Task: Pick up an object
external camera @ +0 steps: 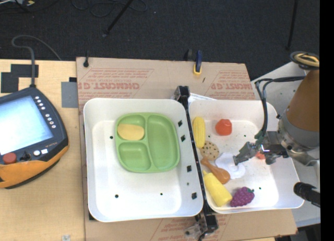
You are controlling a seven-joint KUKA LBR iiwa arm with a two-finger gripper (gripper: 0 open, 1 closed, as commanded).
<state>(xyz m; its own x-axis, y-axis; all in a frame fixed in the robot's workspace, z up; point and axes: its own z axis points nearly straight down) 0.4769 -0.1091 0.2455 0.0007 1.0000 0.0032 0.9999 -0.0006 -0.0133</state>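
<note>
Hovering over the right bin, the hand looks open, holding nothing, near a red tomato.

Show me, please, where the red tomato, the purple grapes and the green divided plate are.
red tomato [224,127], camera view, middle of its body
purple grapes [242,196], camera view, centre of the bunch
green divided plate [162,143], camera view, bare right compartment

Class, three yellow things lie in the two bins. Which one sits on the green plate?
The small yellow oval piece, in the upper left compartment of the green divided plate. The corn cob and yellow bottle lie in the other bin.
</note>
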